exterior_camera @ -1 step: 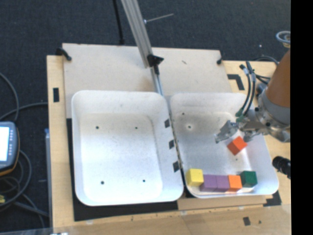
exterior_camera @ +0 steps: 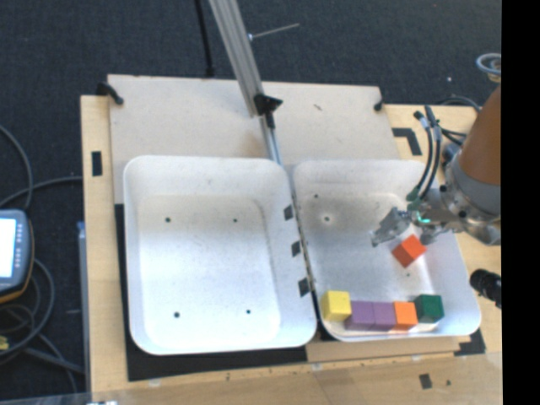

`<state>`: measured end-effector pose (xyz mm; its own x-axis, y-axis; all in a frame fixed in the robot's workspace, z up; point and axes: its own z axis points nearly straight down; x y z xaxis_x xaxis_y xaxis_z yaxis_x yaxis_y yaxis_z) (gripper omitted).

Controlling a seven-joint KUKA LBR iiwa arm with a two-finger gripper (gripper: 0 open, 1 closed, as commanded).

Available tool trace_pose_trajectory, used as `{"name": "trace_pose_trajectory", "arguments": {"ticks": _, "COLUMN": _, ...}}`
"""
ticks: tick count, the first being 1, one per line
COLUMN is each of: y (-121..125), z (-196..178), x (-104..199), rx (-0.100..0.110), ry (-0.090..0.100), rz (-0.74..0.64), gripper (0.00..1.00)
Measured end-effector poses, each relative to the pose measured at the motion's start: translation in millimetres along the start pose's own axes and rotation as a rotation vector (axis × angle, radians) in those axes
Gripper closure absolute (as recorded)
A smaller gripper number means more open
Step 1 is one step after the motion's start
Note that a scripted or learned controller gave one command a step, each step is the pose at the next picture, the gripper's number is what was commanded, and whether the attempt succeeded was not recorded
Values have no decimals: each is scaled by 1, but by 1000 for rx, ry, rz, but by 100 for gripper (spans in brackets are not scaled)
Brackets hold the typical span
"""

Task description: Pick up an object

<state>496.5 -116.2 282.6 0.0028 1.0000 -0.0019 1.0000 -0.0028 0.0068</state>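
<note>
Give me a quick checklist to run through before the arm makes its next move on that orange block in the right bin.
1. Target in sight: the orange block lies tilted in the right bin, apart from the others. Ok.
2. Gripper near target: it sits just above and left of the block. Ok.
3. Block between the fingers: cannot tell.
4. Room around the target: the row along the near wall, yellow block, purple blocks, second orange block and green block, lies apart from it. Ok.
5. Cables by the wrist: hang above the bin's far right corner; snag risk cannot tell.
</note>
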Motion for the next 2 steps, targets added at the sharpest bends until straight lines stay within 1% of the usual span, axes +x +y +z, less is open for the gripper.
{"name": "trace_pose_trajectory", "arguments": {"ticks": 1, "y": 38, "z": 40, "x": 57, "rx": 9, "ry": 3, "rz": -10, "gripper": 0}}
{"name": "trace_pose_trajectory", "arguments": {"ticks": 2, "y": 33, "z": -33, "x": -52, "rx": 0, "ry": -4, "rz": 3, "gripper": 0}}
